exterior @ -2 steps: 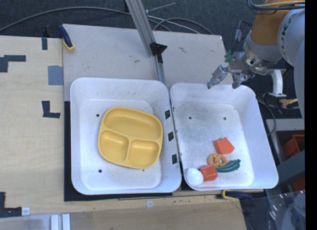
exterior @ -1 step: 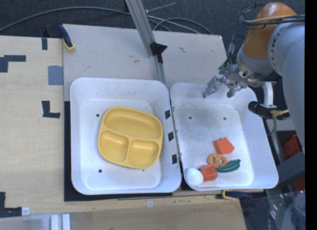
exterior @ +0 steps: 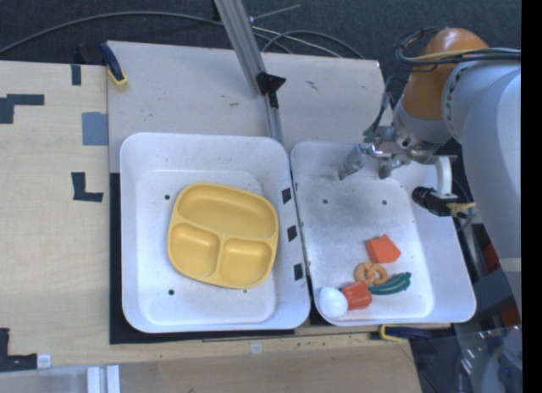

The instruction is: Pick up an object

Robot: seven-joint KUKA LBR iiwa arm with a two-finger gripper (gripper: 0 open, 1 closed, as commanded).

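My gripper (exterior: 367, 167) hangs over the far end of the right bin (exterior: 440, 239), its two fingers spread apart with nothing between them. Well below it, at the bin's near end, lies a small cluster of objects: an orange block (exterior: 384, 249), a pretzel-shaped piece (exterior: 371, 273), a dark green pod (exterior: 395, 284), a red piece (exterior: 357, 296) and a white egg (exterior: 332, 301). The gripper is well apart from all of them.
The left bin (exterior: 144, 239) holds a yellow divided plate (exterior: 223, 235). A metal pole (exterior: 241, 31) slants in from the top to the junction of the bins. Cables lie on the dark floor behind the bench. The arm's grey body fills the right side.
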